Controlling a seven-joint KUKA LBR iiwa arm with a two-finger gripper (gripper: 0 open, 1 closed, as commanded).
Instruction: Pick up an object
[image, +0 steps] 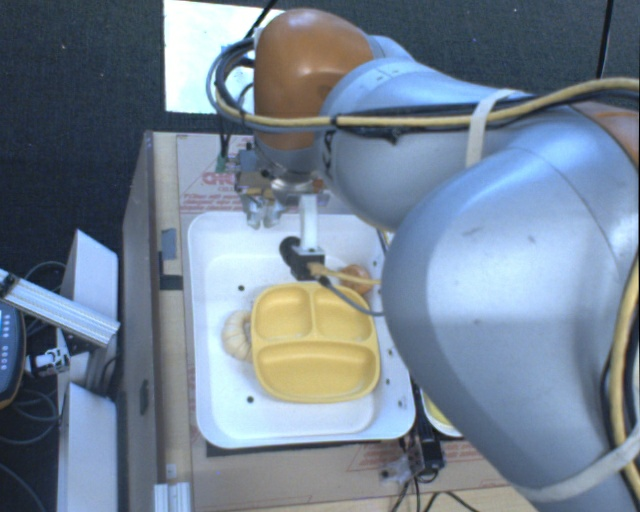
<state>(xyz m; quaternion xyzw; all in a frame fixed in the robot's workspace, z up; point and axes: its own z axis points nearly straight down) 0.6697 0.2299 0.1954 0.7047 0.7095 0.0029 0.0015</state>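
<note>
The gripper hangs at the end of the grey arm, below the orange band, over the far edge of the left white bin. Whether it is released or clenched cannot be told from this slant, since the wrist body covers most of it. All 3 loose things in this bin lie on the viewer's side of the gripper, closer to the camera than it is. Nearest along that line is a yellow divided plate, lying flat on the bin floor with its 3 compartments facing up: 2 smaller ones on the side toward the gripper and 1 long one on the side away from it. The plate is apart from the gripper, with a strip of bare white floor between them. A cream lump lies against the plate's left edge, almost straight toward the camera from the gripper and partly tucked under the plate's rim. An orange-tan piece rests at the plate's far right corner, touching or just beside its rim, off to the gripper's right in the view and close to where the bulk of the arm crosses over the bin.
</note>
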